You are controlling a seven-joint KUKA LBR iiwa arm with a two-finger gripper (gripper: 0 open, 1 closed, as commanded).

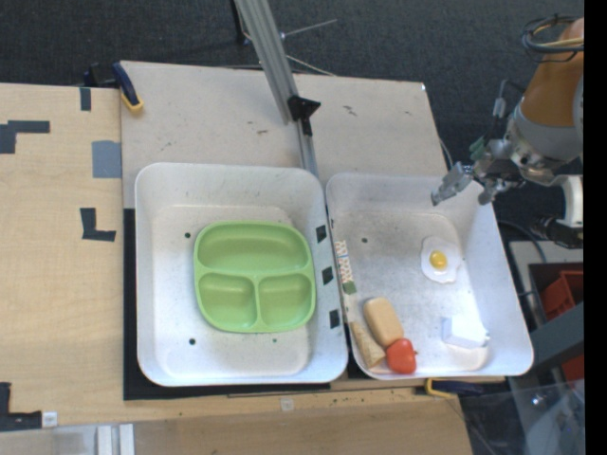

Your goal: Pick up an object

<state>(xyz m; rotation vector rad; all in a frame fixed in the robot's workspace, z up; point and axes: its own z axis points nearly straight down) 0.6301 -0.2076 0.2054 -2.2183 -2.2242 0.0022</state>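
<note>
I'm hovering the gripper, jaws spread and empty, over the right bin rim, lining up the fried egg.

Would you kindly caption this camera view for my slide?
Gripper hovers over right bin holding toy egg, bread and tomato.

Pale wooden counter marked with grey tape patches, dark carpeted floor behind, and a slanted aluminium mounting rail.
</note>
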